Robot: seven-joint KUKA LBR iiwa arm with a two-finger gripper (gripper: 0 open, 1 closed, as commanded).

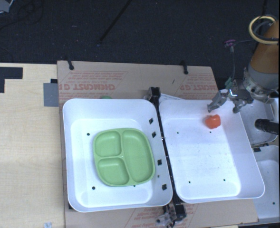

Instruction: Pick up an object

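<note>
Pale wooden bench [21,141] bears two white bins [78,127]; tool [226,103] spread, holding nothing.

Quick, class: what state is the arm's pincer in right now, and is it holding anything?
Pincer: open, holding nothing, at the far edge of the right bin; the orange object lies just beside it on the bin floor.

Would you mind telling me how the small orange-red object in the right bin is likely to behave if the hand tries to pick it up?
The orange-red object looks rounded, so it may roll across the right bin's smooth floor if nudged. It seems small, probably light. The hand hovers just above it with fingers spread; an off-centre close might squirt it sideways.
</note>
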